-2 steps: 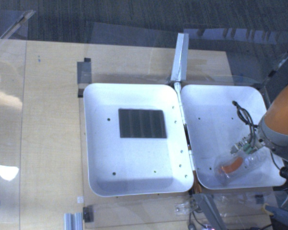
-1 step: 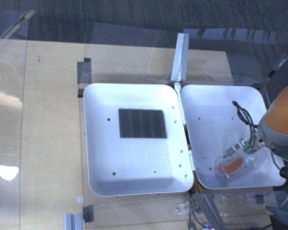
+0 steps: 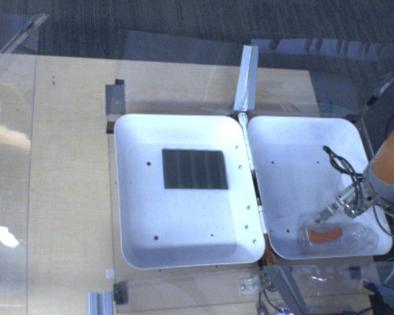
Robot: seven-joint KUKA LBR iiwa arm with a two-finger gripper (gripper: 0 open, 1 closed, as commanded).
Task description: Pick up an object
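Nearest you, at the front of the right bin (image 3: 295, 133), lies an orange piece (image 3: 325, 235) inside a clear plastic wrap (image 3: 345, 236), on the bin floor close to the front wall; just above it you see the gripper (image 3: 329, 214), reaching in from the right with its tip slanting down and left toward the wrap; the tip sits just beside the wrap's upper edge, and you cannot tell whether it touches; nothing shows between its fingers, and how far apart they stand is too small to make out; a black cable (image 3: 335, 158) loops up from the wrist over the bin floor; further left, the left bin (image 3: 138, 189) holds a dark ribbed slab (image 3: 194, 169), flat at its middle; beyond, a grey post (image 3: 246, 77) rises between the bins' far corners.
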